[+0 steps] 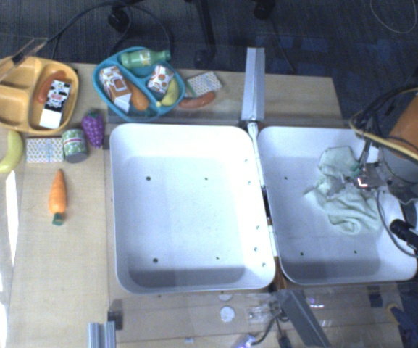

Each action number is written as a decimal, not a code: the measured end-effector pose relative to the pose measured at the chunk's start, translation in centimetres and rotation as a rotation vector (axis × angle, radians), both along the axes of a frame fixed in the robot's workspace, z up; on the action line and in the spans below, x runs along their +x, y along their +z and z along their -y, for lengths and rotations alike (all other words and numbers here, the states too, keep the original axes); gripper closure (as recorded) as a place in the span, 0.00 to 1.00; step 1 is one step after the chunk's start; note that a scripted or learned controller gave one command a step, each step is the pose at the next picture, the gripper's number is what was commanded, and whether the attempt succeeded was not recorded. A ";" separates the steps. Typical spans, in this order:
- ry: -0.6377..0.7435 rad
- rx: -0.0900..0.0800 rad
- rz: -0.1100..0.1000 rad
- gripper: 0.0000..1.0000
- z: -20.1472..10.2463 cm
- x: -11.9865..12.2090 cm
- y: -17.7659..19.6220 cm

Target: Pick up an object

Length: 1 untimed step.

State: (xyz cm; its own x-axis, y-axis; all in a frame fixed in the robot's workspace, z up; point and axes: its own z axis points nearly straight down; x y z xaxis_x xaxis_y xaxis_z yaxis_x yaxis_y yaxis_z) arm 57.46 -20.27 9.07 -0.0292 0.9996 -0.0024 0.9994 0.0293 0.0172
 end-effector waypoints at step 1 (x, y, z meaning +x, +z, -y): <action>0.006 -0.003 0.004 1.00 0.0 0.2 1.2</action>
State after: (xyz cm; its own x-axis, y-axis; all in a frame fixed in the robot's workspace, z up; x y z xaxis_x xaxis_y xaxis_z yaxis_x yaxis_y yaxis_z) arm 57.65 -20.22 10.22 -0.0353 0.9994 -0.0057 0.9992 0.0354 0.0211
